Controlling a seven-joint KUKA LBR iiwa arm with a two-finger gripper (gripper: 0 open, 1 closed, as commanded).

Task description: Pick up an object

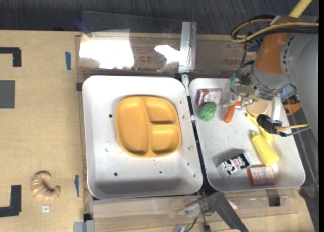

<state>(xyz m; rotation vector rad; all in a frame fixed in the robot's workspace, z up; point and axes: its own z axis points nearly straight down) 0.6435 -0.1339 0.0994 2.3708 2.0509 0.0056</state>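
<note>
1. Near left of the pale wooden counter (40, 124): a beige curled ridged toy (45, 185) lies outside both bins, so it is probably not meant for picking.
2. Near end of the right white bin (223, 140): a red-orange labelled can (262, 175) and a small black-and-white box (234, 164) lie flat, just beside each other. A yellow plastic bottle (265, 147) lies lengthwise behind them.
3. Left white bin (96, 140): a yellow divided plastic plate (148, 124) sits alone at its centre.
4. Far end of the right bin: a green round lump (207, 111), a purple packet (208, 95), an orange tapered piece (229, 113) and a tan flat disc (258, 107) lie close together.
5. The hand (242, 95) hangs over this cluster, at the orange tapered piece's upper end. It cannot be told whether the hand is wide or narrow. Nothing is seen gripped.
6. Judgement: the orange tapered piece is the likely target, since it lies nearest the hand. The crowded neighbours may get in the way of a pick.
</note>
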